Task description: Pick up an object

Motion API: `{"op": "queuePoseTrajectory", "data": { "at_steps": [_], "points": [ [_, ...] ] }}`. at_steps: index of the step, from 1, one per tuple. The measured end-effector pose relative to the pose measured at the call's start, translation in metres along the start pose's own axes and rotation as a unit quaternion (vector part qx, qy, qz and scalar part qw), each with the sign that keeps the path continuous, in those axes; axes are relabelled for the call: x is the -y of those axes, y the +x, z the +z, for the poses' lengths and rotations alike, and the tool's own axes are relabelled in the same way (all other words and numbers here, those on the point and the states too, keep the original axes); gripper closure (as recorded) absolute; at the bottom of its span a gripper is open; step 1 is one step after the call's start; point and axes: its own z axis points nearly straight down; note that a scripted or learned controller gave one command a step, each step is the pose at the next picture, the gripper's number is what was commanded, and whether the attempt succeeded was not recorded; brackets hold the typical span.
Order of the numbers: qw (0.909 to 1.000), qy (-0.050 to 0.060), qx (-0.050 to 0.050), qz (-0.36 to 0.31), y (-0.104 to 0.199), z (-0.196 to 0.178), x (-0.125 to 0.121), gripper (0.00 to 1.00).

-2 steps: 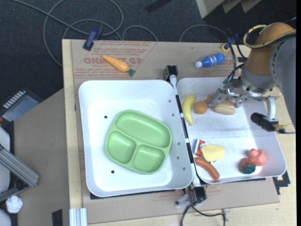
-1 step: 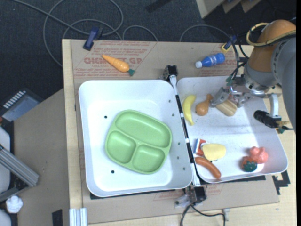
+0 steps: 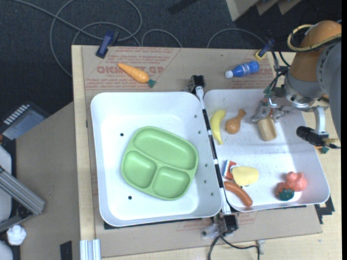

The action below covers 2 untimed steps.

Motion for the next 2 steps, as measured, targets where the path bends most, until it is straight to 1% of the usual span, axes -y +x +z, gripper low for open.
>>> {"op": "queuePoseTrajectory", "data": {
  "at_steps": [1,2],
  "points": [
    [0.9997,-0.023,-0.001,-0.006,0.102,-0.096,0.032,1.00],
    [0.9998,-0.021,-0.001,-0.006,0.160,-0.122,0.054,1.00]
  ]
}}
